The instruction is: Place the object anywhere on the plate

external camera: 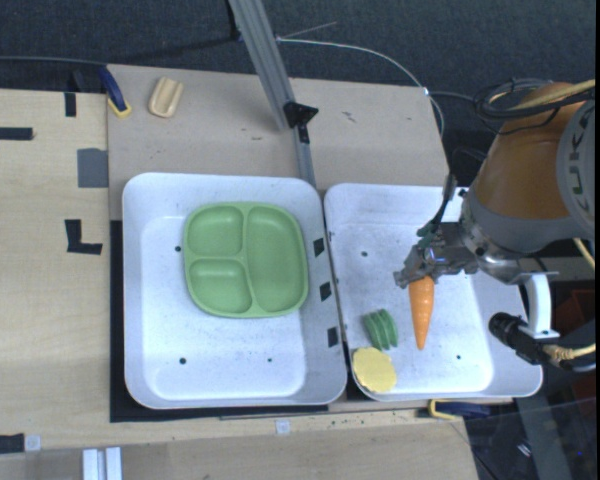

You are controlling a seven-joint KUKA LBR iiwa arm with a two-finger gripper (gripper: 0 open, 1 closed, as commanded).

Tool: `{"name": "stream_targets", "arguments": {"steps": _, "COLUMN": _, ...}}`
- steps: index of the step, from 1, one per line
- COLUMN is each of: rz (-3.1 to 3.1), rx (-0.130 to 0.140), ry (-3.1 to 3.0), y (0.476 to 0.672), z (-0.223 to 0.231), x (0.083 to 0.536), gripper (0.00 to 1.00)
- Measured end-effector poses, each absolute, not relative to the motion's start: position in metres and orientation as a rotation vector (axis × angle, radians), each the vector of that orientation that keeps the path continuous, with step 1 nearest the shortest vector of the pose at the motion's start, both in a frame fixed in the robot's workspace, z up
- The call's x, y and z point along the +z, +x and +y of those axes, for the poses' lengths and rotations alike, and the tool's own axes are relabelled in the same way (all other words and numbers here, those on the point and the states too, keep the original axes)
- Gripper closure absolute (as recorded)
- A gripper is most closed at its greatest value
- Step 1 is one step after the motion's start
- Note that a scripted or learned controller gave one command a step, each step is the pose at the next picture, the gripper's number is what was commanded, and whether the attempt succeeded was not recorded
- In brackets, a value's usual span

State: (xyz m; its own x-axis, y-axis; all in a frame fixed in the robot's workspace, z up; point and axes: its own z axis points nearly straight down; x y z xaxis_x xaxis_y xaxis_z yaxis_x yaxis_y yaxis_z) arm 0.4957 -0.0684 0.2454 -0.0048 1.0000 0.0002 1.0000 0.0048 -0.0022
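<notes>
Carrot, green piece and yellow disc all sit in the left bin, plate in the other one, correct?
Not quite. The camera view shows the carrot, green piece and yellow disc in the right bin; the plate is in the left bin. The gripper is at the carrot's top end.

The green plate (246,259) looks like smooth matt plastic, as do the scuffed white bins (145,298). At three o'clock, the carrot (421,312) looks glossy plastic; the bench (40,298) shows pale wood grain.
</notes>
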Motion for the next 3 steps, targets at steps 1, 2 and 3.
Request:
{"name": "stream_targets", "arguments": {"steps": 1, "rz": -2.226, "rx": 0.002, "ry": -2.213, "y": 0.507, "z": -0.024, "x": 0.243, "gripper": 1.00}}
{"name": "stream_targets", "arguments": {"steps": 2, "rz": -2.227, "rx": 0.000, "ry": -2.214, "y": 0.528, "z": 0.015, "x": 0.242, "gripper": 1.00}}
{"name": "stream_targets", "arguments": {"steps": 3, "rz": -2.229, "rx": -0.001, "ry": -2.211, "y": 0.551, "z": 0.072, "x": 0.245, "gripper": 1.00}}
